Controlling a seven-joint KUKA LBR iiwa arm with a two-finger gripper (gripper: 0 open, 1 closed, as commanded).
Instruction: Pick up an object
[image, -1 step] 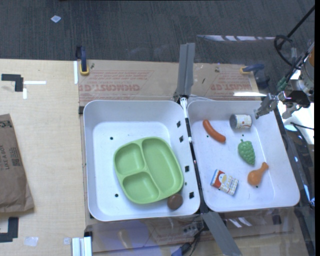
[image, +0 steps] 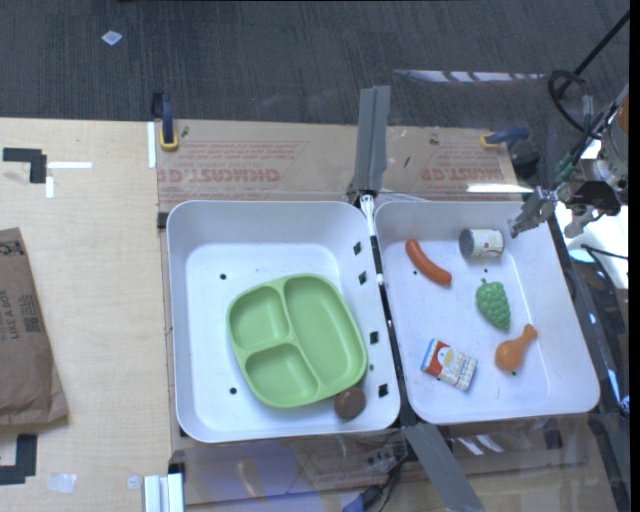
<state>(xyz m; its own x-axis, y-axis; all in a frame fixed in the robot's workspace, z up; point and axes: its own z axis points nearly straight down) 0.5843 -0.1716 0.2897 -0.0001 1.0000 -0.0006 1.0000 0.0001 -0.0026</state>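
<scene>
Two white bins side by side on the worktop. Left bin: green divided plate, small brown lump touching its 5 o'clock rim. Right bin: sausage, small can on its side, green grapes, drumstick, small carton, all apart. Gripper at the right bin's 1 o'clock corner, near the can; fingers blurred, state cannot be told.

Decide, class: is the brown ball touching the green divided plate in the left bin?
Touching. The camera view shows the brown ball pressed against the green plate's lower right rim, no white floor between them.
</scene>
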